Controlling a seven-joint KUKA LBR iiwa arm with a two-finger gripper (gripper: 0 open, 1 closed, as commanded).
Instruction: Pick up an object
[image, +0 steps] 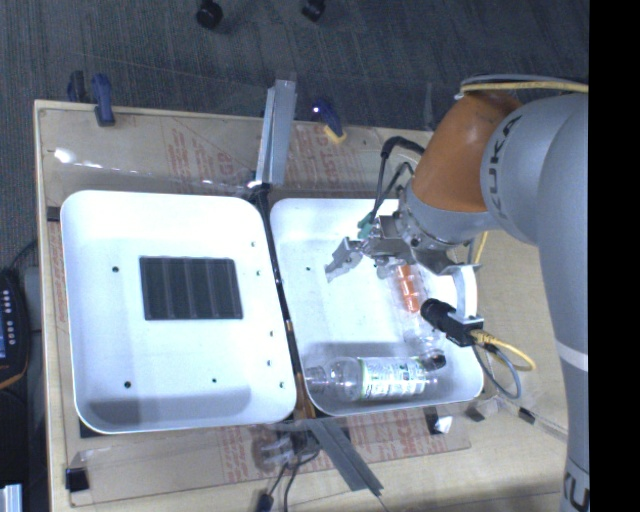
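Observation:
A clear plastic bottle (372, 378) with a pale label lies on its side along the near wall of the right bin (304, 232). A second clear bottle with orange contents (408, 289) lies along the bin's right side, partly hidden under the wrist. My gripper (343, 255) hangs over the upper middle of the right bin and points left. Its fingers are open with nothing between them. It is up and to the left of the orange-filled bottle and well above the labelled bottle in the view.
The left bin (90, 240) holds a dark ribbed rectangular panel (191, 288). A metal bar (274, 130) rises between the bins at the back. A black connector (447, 322) and a yellow cable (505, 352) hang off the arm over the right bin's right rim.

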